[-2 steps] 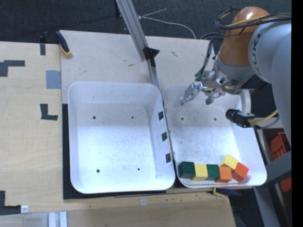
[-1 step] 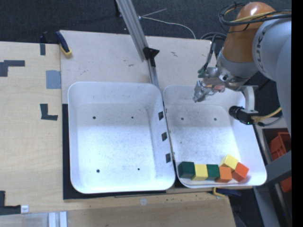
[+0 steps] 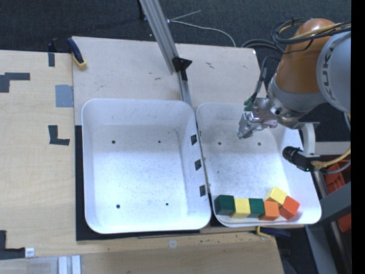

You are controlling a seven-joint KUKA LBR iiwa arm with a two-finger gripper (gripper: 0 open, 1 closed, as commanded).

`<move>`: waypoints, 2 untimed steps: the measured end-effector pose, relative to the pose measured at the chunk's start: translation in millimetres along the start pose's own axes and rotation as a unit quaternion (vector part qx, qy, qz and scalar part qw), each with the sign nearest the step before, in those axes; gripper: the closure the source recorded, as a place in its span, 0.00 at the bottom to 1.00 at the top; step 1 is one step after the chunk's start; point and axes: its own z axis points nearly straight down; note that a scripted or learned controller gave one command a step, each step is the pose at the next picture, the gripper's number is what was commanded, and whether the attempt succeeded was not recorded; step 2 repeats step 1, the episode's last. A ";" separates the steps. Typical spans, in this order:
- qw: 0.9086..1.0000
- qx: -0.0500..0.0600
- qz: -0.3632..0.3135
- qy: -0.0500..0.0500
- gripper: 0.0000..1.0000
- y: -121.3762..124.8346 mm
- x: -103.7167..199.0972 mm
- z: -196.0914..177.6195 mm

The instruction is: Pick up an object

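Several small blocks lie in a row along the front edge of the right bin: a dark green block, a yellow block, another green one, an orange block, a second yellow block and an orange-red block. My gripper hangs over the back part of the right bin, well away from the blocks. Nothing shows between its fingertips.
The left bin stands beside the right one. A slanted metal rail crosses the bench behind the bins. A blue and yellow clamp sits at the back left. Black cables loop above the arm.
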 end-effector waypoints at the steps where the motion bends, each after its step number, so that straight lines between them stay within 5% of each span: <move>1: 1.000 0.003 0.001 0.000 1.00 -68.1 -16.6 23.1; 2: 1.000 0.003 0.001 0.000 1.00 -68.1 -16.6 23.1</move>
